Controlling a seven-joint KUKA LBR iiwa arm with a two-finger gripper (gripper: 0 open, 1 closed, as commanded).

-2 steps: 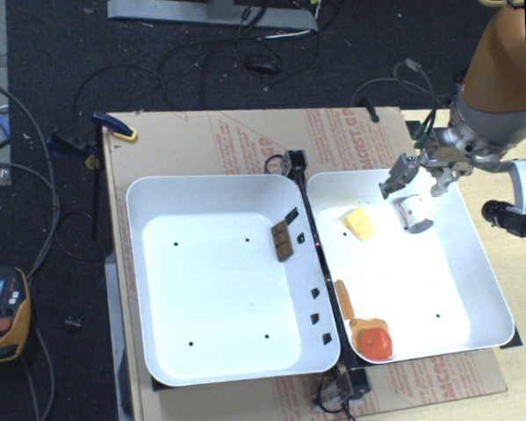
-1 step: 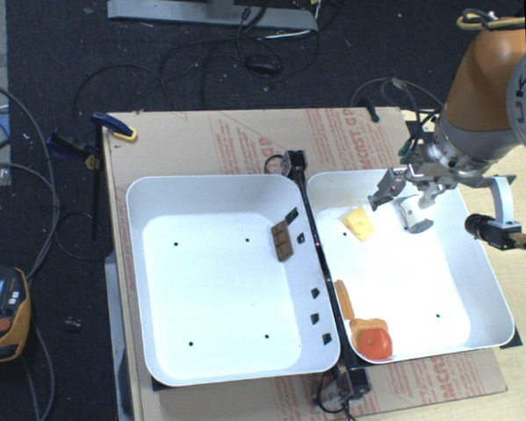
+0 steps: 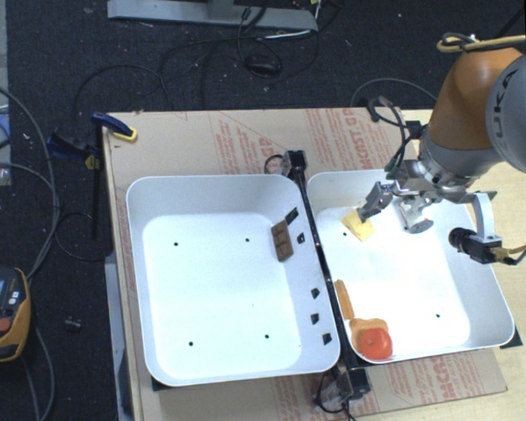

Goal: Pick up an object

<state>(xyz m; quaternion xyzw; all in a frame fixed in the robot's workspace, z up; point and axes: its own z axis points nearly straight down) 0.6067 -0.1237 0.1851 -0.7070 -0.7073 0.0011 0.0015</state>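
the arm (image 3: 481, 88) reaches in from the right side of the desk (image 3: 241, 136) and hangs over the far part of the right bin (image 3: 478, 282). its gripper (image 3: 379, 204) points toward the divider between the bins, and a yellow block (image 3: 359, 224) sits at its tip, just beside or touching the fingers; whether the block is actually clamped between them cannot be told, nor whether the gripper is released or clenched. the block lies in the far left part of the right bin, near the divider. a black cable (image 3: 476, 242) hangs off the wrist over the bin's right side.

at the near left corner of the right bin rests a red ball (image 3: 374, 342), touching an orange piece (image 3: 366, 325). a thin orange stick (image 3: 343, 299) lies along the left wall just beyond them.

in the left bin (image 3: 160, 255), a brown bar (image 3: 282, 241) lies near the far right corner, close to the right wall, with a small dark piece (image 3: 291, 218) just beyond it. the bins sit side by side on the desk.
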